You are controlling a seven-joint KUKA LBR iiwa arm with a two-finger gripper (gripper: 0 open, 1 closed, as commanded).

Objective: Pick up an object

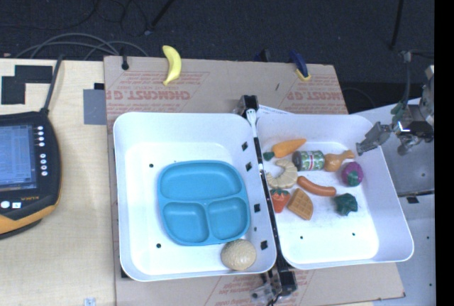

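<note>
Grey gripper (pixel 386 133) hangs over the right bin's (pixel 386 241) upper right rim; whether it stands parted or closed I cannot tell. Nearest lies the purple toy vegetable (pixel 351 173), beside a green broccoli piece (pixel 345 204). It looks light, hard and slippery, best pinched across its middle. Arm mostly cut off.

Left white plastic bin (pixel 135 155): blue three-compartment plastic tray (pixel 202 199), round beige bread roll (pixel 238 254) in front. Right white plastic bin (pixel 386 226): toy foods clustered at back, left of my gripper (pixel 386 133). Yellow plastic banana (pixel 172 64) behind the bins.
</note>
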